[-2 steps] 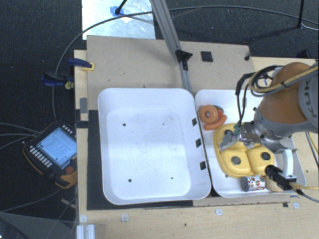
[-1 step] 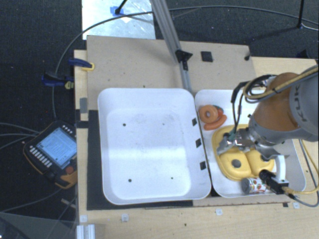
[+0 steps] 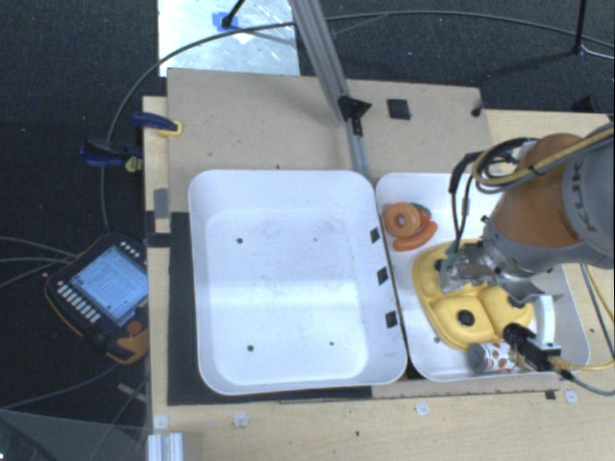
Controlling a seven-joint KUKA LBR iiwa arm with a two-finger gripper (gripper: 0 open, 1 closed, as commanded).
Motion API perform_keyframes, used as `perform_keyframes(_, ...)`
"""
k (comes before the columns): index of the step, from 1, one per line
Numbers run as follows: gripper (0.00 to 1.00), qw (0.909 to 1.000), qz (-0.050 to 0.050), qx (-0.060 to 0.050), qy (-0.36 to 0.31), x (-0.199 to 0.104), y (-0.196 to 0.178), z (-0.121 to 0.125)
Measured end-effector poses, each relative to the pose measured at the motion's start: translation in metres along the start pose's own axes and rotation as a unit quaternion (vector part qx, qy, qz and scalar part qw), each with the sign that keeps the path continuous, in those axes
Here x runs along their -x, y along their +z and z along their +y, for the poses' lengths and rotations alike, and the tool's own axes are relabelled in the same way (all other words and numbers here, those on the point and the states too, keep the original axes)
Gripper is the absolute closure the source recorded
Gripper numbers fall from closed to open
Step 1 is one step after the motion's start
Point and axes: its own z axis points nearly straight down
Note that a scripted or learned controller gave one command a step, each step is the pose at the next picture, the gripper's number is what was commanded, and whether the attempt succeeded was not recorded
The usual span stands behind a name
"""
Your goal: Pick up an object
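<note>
**Arm low over the right bin, grasp not confirmed**

At the far left, off the bench, a teach pendant (image 3: 101, 291) with a lit screen lies on the dark floor among cables. Two clamps (image 3: 135, 137), blue and yellow, grip the bench's left edge.

The left bin (image 3: 207, 353) takes up the middle of the bench, its white floor marked by a few small dark dots. A slanted grey pole (image 3: 322, 51) crosses the top of the view and ends just above the seam between the bins.

The right bin (image 3: 399, 195) holds the candidates for the pick. Near its upper left corner sits an orange toy (image 3: 408, 224), round with a redder strip beneath it. Below and to the right lies a large yellow object (image 3: 461, 305) with a dark hole in its face. At the bin's lower edge rests a small patterned cup (image 3: 488, 357), just beside the yellow object.

The arm (image 3: 543, 209) reaches in from the right, its orange band over the bin, and the gripper (image 3: 461, 269) sits down at the yellow object's upper part, apparently touching it. Whether it is spread or closed I cannot tell; the wrist hides that.

This looks like the descent or grasp step. The next move calls for a firm close on the yellow object's rim, then a straight lift clear of the cup and the bin wall.
</note>
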Motion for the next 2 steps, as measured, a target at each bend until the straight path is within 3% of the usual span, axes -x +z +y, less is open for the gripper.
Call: perform_keyframes(2, 1.0, 1.0, -0.001, 0.002, -0.001, -0.007, -0.097, -0.004)
